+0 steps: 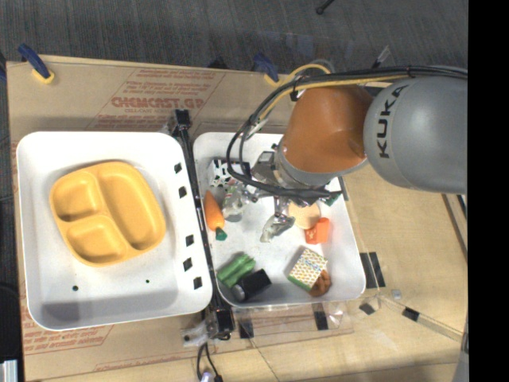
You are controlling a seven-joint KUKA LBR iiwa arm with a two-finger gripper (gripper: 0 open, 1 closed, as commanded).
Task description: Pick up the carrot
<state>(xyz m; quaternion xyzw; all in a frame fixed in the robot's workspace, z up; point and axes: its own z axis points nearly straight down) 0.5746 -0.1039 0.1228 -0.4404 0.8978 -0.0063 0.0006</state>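
We are looking at an arm with a smooth, rounded grey shell, where part of a black name, "KUK", is showing along the curve. Below it we are seeing a broad glossy orange band wrapping the wrist. Black cables, with one yellowish one among them, are looping from the top of the band round its left side. A silvery metal gripper is catching the light beneath.
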